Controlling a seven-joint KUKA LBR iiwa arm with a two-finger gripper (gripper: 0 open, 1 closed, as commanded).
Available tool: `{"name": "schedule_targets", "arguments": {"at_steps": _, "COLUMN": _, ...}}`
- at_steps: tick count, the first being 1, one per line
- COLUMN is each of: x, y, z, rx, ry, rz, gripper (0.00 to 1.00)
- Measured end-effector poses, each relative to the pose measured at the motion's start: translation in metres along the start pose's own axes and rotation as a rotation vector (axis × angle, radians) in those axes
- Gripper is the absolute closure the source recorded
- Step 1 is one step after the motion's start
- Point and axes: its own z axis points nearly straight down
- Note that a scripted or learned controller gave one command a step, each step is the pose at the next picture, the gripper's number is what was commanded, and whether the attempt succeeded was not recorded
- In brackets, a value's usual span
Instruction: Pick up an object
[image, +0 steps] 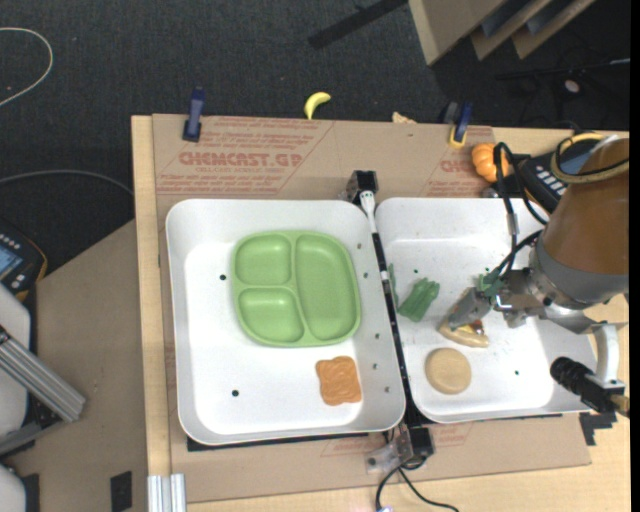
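Observation:
My gripper (466, 318) is low in the right bin (440, 225), reaching in from the right on the grey arm with its orange band (590, 225). It sits right over a small pale tan piece (473, 338); whether it touches that piece I cannot tell. A round tan cookie-like disc (449, 370) lies just below it, toward the bin's front. A green toy piece (418, 298) lies to the gripper's left, close to the bin's left wall.
The left bin (200, 330) holds a green divided plate (297, 287) and an orange waffle-like square (339, 380) near its front right corner. A black bar (378, 262) runs between the bins. An orange object (484, 158) and cables lie beyond the right bin.

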Motion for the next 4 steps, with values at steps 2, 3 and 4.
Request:
{"name": "schedule_targets", "arguments": {"at_steps": 2, "x": 0.006, "y": 0.042, "z": -0.151, "rx": -0.021, "ry": -0.003, "rz": -0.004, "gripper": 0.0}}
{"name": "schedule_targets", "arguments": {"at_steps": 3, "x": -0.009, "y": 0.021, "z": -0.06, "rx": 0.008, "ry": 0.001, "rz": 0.003, "gripper": 0.0}}
{"name": "schedule_targets", "arguments": {"at_steps": 4, "x": -0.017, "y": 0.051, "z": 0.093, "rx": 0.007, "ry": 0.001, "rz": 0.0, "gripper": 0.0}}
